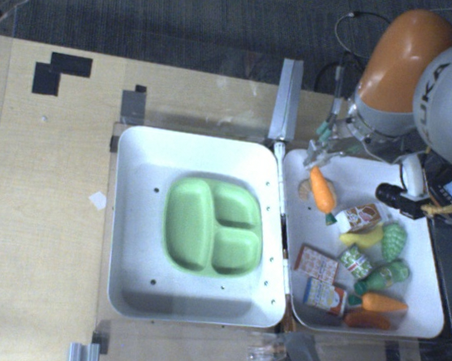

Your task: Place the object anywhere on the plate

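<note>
Carrot lies just below the tool (grip state: cannot tell), right bin.

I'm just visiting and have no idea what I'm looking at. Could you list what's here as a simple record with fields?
Left bin: holds a green plate with three compartments
Right bin: holds a pile of toy foods and small boxes
Carrot: at the right bin's upper left, beside the pile
Pincer: just above the carrot, at the right bin's top edge
On the plate: no object yet
</note>
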Controlling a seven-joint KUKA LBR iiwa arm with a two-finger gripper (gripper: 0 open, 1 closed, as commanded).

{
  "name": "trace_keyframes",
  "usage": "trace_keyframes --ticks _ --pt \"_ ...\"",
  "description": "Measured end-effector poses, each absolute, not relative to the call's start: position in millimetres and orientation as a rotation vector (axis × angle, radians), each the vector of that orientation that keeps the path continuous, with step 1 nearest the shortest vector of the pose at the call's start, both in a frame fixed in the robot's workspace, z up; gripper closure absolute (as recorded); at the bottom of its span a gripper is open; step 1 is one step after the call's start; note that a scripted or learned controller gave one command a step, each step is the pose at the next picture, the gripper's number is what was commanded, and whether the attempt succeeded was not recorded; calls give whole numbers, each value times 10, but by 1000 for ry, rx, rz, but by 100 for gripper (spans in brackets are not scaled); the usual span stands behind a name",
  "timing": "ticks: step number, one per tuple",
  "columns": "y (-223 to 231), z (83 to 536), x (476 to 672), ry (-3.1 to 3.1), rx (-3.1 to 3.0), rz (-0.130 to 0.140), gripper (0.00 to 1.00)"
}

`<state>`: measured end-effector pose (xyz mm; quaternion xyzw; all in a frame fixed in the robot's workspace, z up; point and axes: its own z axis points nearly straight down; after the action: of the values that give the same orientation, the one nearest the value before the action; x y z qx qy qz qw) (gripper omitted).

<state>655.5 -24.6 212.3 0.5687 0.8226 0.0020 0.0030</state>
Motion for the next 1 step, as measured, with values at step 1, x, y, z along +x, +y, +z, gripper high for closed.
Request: trace_keyframes --ticks 1 --pt "307 1859 6350 2660 1665 6 100"
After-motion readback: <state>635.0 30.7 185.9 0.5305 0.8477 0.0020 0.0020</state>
